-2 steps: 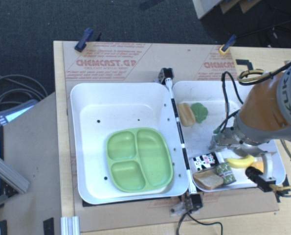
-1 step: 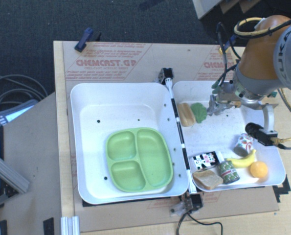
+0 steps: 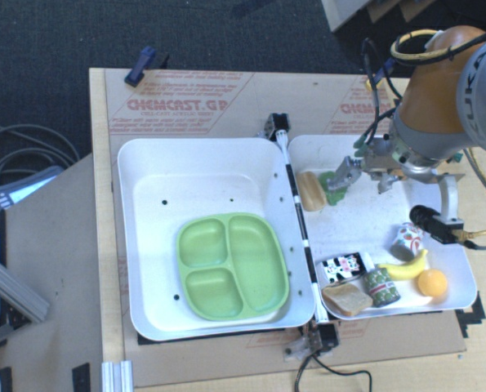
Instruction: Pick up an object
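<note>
Green object (image 3: 335, 191) lies in the right bin (image 3: 470, 296), in its far left part, just beside a tan block (image 3: 310, 191) that sits against the wall between the two bins. The gripper (image 3: 339, 181) hangs right over the green object, reaching in from the right under the arm's (image 3: 439, 96) orange band. Whether the fingers are apart, together or clamped on the green object cannot be told; grey metal and green blur into each other there.

Other things crowd the near end of the right bin. A banana (image 3: 407, 268) lies beside an orange (image 3: 432, 284). A dark green can (image 3: 381, 287) touches a bread slice (image 3: 346, 300), and a black-and-white box (image 3: 342, 266) lies just behind the slice. A small round white item with red marks (image 3: 407, 239) sits just above the banana.

The left bin (image 3: 144, 170) holds a light green plate (image 3: 232, 265) with three compartments, set toward its near right corner. Both bins rest on a tabletop (image 3: 218, 96) covered by brown board with red print. A blue clip (image 3: 140, 65) sits at the board's far left corner.
</note>
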Robot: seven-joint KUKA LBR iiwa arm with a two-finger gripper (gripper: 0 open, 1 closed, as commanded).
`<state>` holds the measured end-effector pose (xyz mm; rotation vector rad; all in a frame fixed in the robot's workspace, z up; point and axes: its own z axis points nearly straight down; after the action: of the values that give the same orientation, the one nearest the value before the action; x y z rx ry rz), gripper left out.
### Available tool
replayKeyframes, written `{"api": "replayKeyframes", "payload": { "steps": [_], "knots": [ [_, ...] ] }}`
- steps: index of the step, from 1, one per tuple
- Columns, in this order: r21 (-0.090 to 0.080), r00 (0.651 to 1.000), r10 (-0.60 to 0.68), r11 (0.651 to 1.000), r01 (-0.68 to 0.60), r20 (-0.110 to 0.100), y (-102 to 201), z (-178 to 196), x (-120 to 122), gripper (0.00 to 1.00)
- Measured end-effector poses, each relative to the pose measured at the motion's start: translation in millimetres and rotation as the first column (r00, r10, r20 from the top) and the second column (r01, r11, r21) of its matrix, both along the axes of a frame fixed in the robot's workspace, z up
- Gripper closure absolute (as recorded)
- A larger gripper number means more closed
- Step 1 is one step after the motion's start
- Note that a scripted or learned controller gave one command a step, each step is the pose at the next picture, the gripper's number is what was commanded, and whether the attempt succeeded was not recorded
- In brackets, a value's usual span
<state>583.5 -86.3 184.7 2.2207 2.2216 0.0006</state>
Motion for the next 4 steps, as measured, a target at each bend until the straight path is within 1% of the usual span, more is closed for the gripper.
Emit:
{"api": "replayKeyframes", "payload": {
  "steps": [1,2,3,4],
  "knots": [
    [0.000,1.000,0.000,1.000,0.000,0.004,-10,-98,41,0.00],
    [-0.001,1.000,0.000,1.000,0.000,0.002,-18,-78,53,0.00],
    [0.000,1.000,-0.001,1.000,0.001,0.004,-10,-98,34,0.00],
    [-0.001,1.000,-0.001,1.000,0.001,0.002,-47,-29,55,0.00]
  ]
}}
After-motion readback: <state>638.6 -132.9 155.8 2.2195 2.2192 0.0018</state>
